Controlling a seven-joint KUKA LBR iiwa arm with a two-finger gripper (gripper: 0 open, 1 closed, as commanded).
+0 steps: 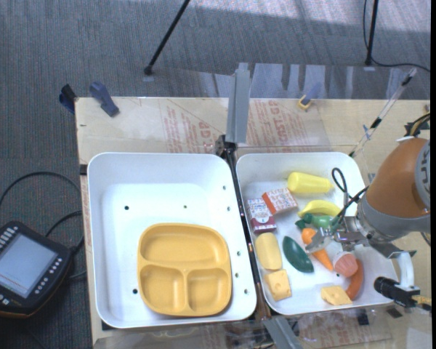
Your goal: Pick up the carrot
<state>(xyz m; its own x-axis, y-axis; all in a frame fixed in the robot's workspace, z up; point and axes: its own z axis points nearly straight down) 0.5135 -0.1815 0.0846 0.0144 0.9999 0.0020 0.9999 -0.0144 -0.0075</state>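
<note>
Hovering tool (333,238) over carrot (318,254); jaw state unclear; carton (270,206) print illegible.

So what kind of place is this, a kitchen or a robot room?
Probably a robot test lab, not a kitchen. A robot arm reaches over a white bin of toy food, there's a handheld control screen on the carpet, and stand legs rise behind the bench.

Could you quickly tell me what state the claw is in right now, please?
Claw: low in the right bin over the carrot; open or closed cannot be told.
</note>
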